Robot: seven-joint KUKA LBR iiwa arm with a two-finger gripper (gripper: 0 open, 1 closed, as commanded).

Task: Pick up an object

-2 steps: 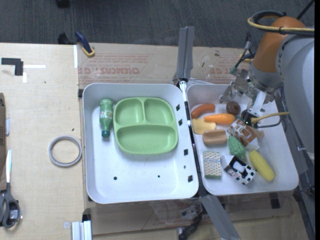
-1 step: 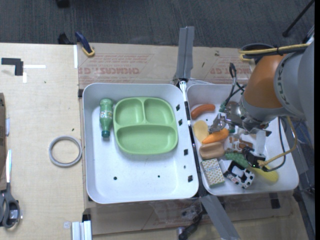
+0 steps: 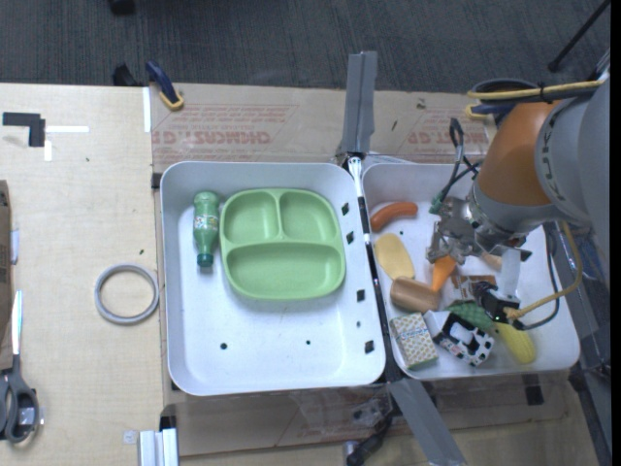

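Observation:
My gripper (image 3: pixel 452 248) is down inside the right bin (image 3: pixel 388 178), near its middle. Its tip is just above a small orange piece (image 3: pixel 441 273), and I cannot tell whether they touch. Around it lie a red-orange sausage (image 3: pixel 393 214), a pale yellow slab (image 3: pixel 395 257), a brown cylinder (image 3: pixel 414 294), a green leafy item (image 3: pixel 472 314), a black-and-white patterned toy (image 3: pixel 464 339), a yellow item (image 3: pixel 515 342) and a small patterned box (image 3: pixel 414 340).
The left bin (image 3: pixel 262 348) holds a green divided plate (image 3: pixel 283 243) and a green bottle (image 3: pixel 205 226) beside it. On the bench to the left are a grey ring (image 3: pixel 126 292) and scissors (image 3: pixel 17 396). Cables hang around the arm's wrist (image 3: pixel 514 168).

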